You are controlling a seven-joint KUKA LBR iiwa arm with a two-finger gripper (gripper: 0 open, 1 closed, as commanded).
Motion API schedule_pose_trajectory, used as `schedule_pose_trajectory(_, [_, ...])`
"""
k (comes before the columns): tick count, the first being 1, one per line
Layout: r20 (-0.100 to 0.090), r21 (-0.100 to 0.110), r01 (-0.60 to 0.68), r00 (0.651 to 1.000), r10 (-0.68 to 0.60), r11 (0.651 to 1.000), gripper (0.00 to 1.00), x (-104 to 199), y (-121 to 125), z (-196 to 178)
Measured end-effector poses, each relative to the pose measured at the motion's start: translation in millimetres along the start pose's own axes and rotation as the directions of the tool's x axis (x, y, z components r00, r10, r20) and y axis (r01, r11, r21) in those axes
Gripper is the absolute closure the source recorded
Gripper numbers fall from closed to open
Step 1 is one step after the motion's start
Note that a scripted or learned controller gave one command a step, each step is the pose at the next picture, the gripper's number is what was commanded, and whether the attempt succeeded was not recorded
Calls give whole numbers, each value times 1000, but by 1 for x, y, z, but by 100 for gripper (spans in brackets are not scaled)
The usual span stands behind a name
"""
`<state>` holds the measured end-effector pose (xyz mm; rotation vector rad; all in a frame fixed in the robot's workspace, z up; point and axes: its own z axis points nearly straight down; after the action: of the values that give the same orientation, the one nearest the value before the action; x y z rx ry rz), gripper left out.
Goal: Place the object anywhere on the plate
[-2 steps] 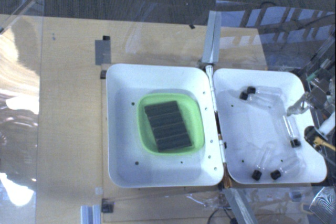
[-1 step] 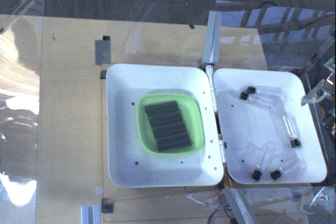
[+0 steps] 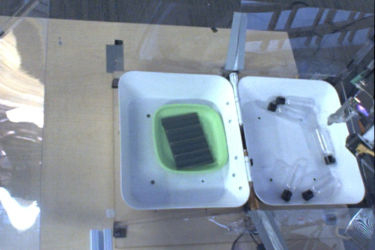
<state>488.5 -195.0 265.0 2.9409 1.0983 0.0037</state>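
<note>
Black-capped clear tubes [image 3: 295, 184] lie scattered in right bin [image 3: 351, 190], plate [image 3: 218, 126] left.

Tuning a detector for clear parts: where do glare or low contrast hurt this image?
Camera view: bright glare washes the bench's left edge; the clear tubes fade into the right bin, only black caps standing out; the green plate and dark ridged block read sharply.

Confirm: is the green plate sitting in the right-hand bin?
No. The green plate sits in the left bin, with a dark ridged block on it; the right bin holds clear tubes.
</note>
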Motion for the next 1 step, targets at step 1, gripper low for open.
schedule_pose_trajectory(1, [-1,-3,-64,998,64,998,0,-5,5,-26])
